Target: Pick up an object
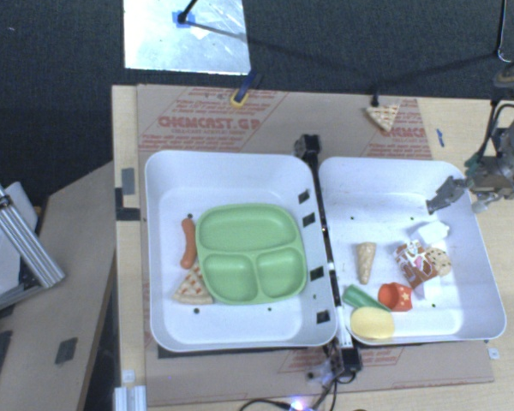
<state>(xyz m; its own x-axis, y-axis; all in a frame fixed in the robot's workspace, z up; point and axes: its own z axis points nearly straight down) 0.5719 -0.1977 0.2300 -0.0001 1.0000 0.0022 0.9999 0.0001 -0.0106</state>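
Observation:
The right bin (471, 229) holds several toy foods: a beige cone (366, 261), a white piece (430, 229), a red-and-brown snack (420, 262), a red tomato (396, 296), a green pod (358, 297) and a yellow lemon (373, 322). My gripper (450, 195) hangs over the bin's upper right part, a little above and to the right of the white piece. It reaches in from the right edge and nothing shows in its grasp.
The left bin (167, 195) carries a green divided plate (248, 253), an orange sausage (188, 241) and a waffle triangle (193, 288). A pizza slice (383, 114) lies on the cardboard behind the right bin. A black divider (317, 229) runs between the bins.

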